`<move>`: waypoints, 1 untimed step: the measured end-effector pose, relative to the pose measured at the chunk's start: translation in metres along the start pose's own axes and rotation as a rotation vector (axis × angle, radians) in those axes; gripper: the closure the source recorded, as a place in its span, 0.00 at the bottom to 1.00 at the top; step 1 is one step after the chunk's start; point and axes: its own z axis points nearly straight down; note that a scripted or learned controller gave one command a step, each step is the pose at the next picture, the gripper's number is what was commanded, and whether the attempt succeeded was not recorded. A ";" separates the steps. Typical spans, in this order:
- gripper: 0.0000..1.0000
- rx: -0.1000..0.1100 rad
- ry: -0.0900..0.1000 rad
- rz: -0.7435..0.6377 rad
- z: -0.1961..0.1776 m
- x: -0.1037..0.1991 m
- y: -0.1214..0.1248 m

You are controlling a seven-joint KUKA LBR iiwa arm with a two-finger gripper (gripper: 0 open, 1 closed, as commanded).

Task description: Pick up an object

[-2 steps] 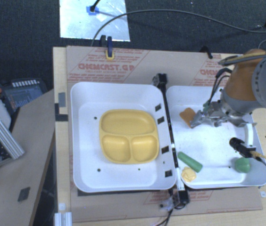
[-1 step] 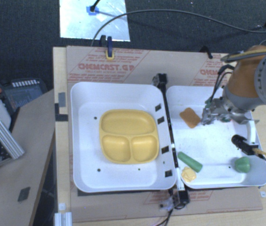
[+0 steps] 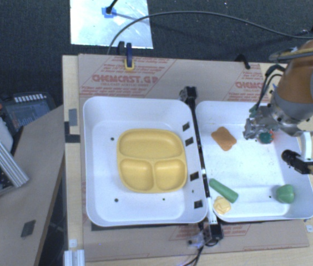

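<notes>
White bins sat side by side on a brown printed board [image 3: 145, 75]. The left bin [image 3: 98, 123] carried a yellow divided tray [image 3: 151, 159] near its centre, lying flat, with one long compartment at 12 o'clock and two smaller ones at 6.

The right bin [image 3: 251, 168] held the loose items. An orange flat piece [image 3: 223, 138] lay at about 10 o'clock on the floor. A green cylinder [image 3: 223, 190] lay slanted at 8 o'clock. A small yellow lump [image 3: 221, 205] sat just beside the cylinder's lower side, at 7 o'clock in the corner; touching or not was unclear. A green rounded lump [image 3: 284, 193] sat at 4 o'clock, close to the bin wall and well apart from the rest.

The grey arm [image 3: 301, 87] came in from 3 o'clock. The gripper [image 3: 255, 129] was over the right bin at about 12 o'clock, near the orange flat piece at its 3 o'clock side but apart from it. A teal spot [image 3: 265, 137] showed at the gripper; object or robot part, cannot tell. Released or clenched: cannot tell, since the view was too small and cluttered there.
</notes>
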 end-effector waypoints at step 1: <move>1.00 0.000 0.000 -0.001 -0.053 0.000 0.001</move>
